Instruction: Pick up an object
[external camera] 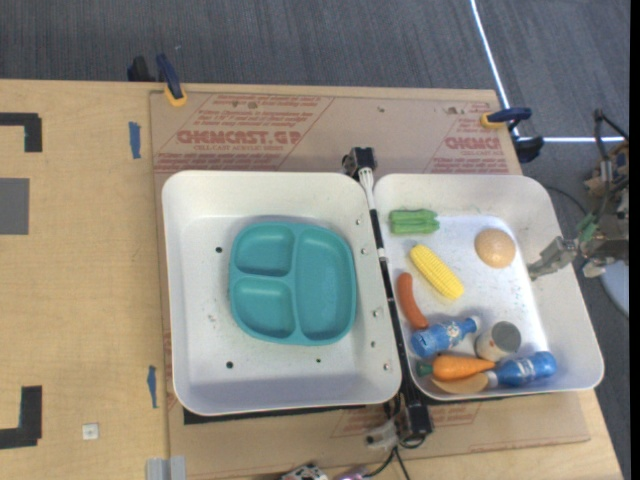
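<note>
Fingers: can't tell if apart or together; gripper point(556, 256) sits at the right bin's point(575, 313) right rim. Best target, I'd judge, is the egg point(494, 247) near the back right corner, standing apart from the corn point(437, 271). Centre over it and avoid the front-edge clutter.

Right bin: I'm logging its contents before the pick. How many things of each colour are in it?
Green: 1
Yellow: 1
Tan: 1
Red: 1
Blue: 2
Orange: 1
Grey: 1
Total: 8
</note>
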Controlling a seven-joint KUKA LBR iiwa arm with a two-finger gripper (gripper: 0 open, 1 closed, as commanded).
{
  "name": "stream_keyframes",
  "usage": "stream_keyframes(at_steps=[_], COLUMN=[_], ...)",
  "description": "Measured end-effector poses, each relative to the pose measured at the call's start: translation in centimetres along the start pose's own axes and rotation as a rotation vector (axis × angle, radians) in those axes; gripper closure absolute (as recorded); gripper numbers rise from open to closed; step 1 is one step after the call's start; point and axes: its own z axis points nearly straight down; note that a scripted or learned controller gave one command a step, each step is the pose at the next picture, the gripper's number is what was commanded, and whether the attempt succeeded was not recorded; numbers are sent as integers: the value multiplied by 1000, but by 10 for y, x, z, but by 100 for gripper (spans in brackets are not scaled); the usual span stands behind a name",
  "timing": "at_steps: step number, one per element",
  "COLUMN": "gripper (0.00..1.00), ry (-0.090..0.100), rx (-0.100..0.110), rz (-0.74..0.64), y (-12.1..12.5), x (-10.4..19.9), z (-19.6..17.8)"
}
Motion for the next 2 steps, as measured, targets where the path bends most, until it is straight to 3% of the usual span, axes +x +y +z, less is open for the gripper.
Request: stream_keyframes(at_steps=[1, 2], gripper=[0, 0], ry=[1, 0], rx=[1, -3], rz=[-108, -134], y=[-1, 32], x=[81, 117], z=[96, 130])
